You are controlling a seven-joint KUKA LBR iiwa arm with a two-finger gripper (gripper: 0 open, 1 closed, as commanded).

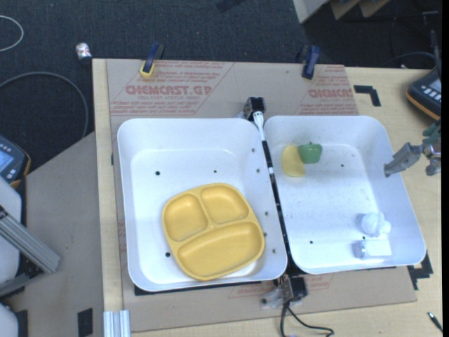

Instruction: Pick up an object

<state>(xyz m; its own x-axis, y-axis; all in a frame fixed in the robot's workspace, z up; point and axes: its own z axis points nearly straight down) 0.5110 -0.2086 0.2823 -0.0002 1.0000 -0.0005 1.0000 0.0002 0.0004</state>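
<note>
Yellow toy [292,161] — long axis front-to-back — touching green pepper [310,152], right bin [400,209].

Dark carpet floor [175,12] behind table [421,188]. Brown cardboard sheet [210,83] on table, held by two clamps [149,60] at far edge. Cable [42,83] loops on floor, left. Light even, overhead.

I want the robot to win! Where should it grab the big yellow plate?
Probably the outer rim of the yellow plate, coming straight down from above: it lies flat in the left bin, too wide to span, so one finger might go inside a compartment and one outside.
</note>
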